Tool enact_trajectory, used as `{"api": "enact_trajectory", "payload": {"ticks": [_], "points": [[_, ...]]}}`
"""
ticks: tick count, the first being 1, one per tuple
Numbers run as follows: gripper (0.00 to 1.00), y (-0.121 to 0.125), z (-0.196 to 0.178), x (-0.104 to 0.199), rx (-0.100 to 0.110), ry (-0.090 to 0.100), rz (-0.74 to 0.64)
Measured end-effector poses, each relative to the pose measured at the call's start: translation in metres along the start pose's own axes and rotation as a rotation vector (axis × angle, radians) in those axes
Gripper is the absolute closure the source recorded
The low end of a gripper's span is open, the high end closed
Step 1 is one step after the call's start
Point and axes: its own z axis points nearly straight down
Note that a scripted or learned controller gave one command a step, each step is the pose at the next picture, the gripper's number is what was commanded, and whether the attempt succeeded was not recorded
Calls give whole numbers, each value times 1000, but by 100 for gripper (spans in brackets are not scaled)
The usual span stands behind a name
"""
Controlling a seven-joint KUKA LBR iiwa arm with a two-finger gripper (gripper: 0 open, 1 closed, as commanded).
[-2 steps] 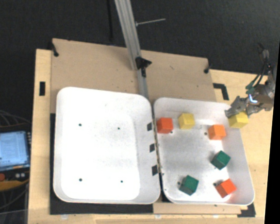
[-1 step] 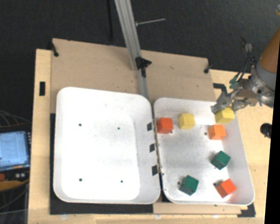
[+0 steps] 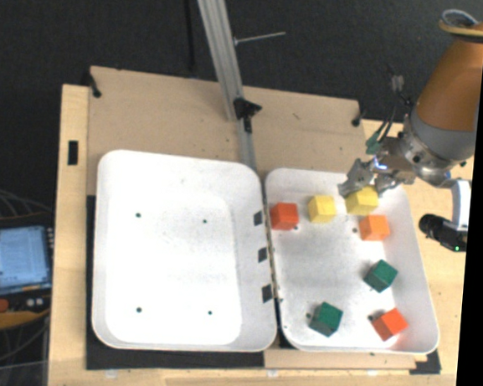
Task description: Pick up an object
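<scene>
At the far left, off the bench at about nine o'clock, a handheld control pendant [image 3: 19,263] with a lit screen lies on the dark floor. The left bin [image 3: 178,250] sits next, a shallow white tray with a few dark specks on its floor. A slanted metal post [image 3: 224,56] rises from twelve o'clock down toward the seam between the trays, likely a mount fixed there to stay out of the arm's path. The right bin [image 3: 348,269] holds the blocks, loosely scattered as if to give the program separate targets: an orange-red cube [image 3: 284,216] at its ten o'clock, a yellow cube [image 3: 322,208] just beside it, a second yellow cube [image 3: 362,200] at twelve o'clock, an orange cube [image 3: 374,227] just below that, a green cube [image 3: 380,276] at three o'clock, another green cube [image 3: 325,318] at six o'clock, and an orange-red cube [image 3: 390,324] at five o'clock. The gripper [image 3: 366,187] hangs at the bin's one o'clock edge, directly over the second yellow cube and seemingly touching it; whether its pincer is spread or pinching that cube I cannot tell. That cube looks like the chosen object.
</scene>
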Motion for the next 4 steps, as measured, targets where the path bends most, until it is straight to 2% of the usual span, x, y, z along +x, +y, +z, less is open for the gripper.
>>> {"api": "enact_trajectory", "payload": {"ticks": [2,3,4], "points": [[100,18,3,104,0,1,-2],[100,22,15,145,2,0,0],[100,36,42,192,4,0,-1]]}}
